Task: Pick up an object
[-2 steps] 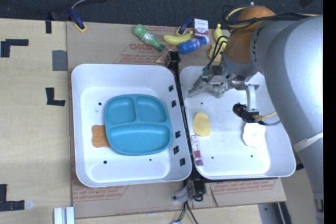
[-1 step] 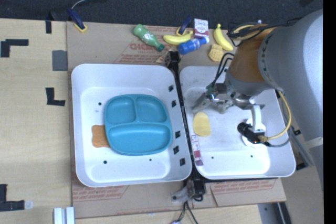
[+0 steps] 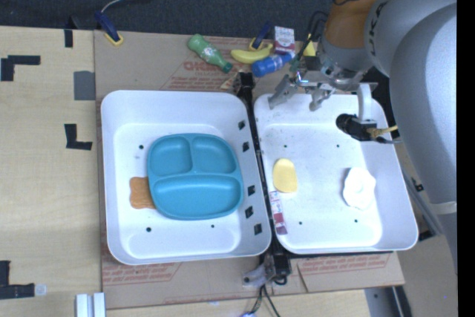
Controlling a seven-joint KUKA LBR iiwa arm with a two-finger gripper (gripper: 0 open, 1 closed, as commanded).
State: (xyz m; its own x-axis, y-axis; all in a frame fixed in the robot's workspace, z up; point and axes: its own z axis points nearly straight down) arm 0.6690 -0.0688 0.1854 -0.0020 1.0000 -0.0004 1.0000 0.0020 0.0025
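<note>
Fingers spread apart, nothing between them, on the two-finger gripper over the upper rim of the right shallow white bin, upper right of centre. Lower down on that bin's floor, well apart from the gripper: a pale yellow oval piece near the left wall and a crumpled white lump toward the right. In the left white bin, a blue divided plastic plate over a flat orange piece.
</note>
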